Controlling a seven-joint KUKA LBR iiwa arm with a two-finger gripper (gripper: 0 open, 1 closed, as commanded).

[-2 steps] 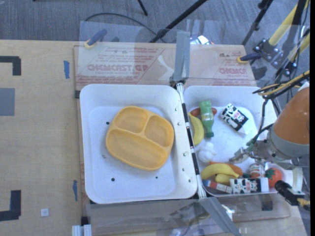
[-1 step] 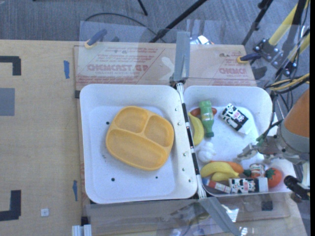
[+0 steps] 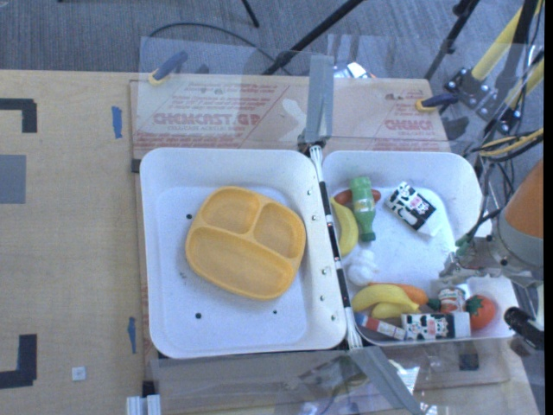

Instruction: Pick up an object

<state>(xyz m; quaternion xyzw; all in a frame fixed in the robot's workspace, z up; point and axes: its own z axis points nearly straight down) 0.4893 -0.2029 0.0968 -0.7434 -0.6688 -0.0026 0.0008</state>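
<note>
Two shallow white bins (image 3: 164, 258) are sitting side by side; the metal two-finger gripper (image 3: 467, 262) is hovering above the small red tomato-shaped toy (image 3: 482, 311); grip unclear.

You are looking at open floor in the right bin (image 3: 467, 169) around its middle; toys are crowding the near wall and the divider side, where a green bottle (image 3: 363, 207) is lying. The arm (image 3: 527, 223) seems to be blocking the right edge.
</note>
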